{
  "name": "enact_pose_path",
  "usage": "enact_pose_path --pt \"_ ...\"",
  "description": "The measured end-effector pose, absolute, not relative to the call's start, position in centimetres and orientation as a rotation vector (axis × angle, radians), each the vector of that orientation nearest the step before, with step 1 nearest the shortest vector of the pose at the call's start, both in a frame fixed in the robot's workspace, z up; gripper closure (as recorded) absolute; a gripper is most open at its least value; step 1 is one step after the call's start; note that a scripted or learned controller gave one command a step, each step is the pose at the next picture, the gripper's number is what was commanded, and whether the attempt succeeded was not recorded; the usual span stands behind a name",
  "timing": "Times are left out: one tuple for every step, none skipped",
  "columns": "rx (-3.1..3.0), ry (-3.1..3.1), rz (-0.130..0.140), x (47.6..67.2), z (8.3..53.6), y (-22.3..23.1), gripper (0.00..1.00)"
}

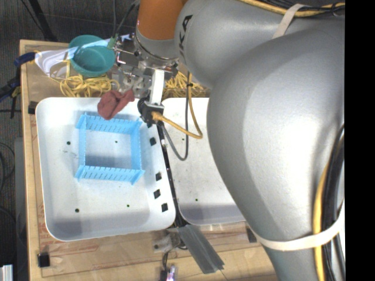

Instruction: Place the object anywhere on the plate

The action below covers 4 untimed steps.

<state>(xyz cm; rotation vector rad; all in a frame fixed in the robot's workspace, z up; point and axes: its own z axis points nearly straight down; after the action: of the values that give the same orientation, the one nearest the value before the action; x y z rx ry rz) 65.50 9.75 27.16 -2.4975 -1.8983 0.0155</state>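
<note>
Above far corner of blue frame: gripper hanging over red cloth; grip state impossible to tell. Frame lying just below cloth.

You had two white bins, one light-blue square rack, one reddish-brown cloth lump, one teal bowl, one arm, one tangle of yellow cord.
</note>
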Motion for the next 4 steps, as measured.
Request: enact_pose_path --pt "-2.468 -1.941 0.005 65.6 33.3 9.7 1.00" --pt "-2.269 -2.167 0.009 65.3 21.9 9.0 1.00" --pt "-2.313 -2.121 0.009 65.6 20.0 5.3 1.00" --pt "-2.305 -2.125 0.013 65.5 20.9 5.4 1.00"
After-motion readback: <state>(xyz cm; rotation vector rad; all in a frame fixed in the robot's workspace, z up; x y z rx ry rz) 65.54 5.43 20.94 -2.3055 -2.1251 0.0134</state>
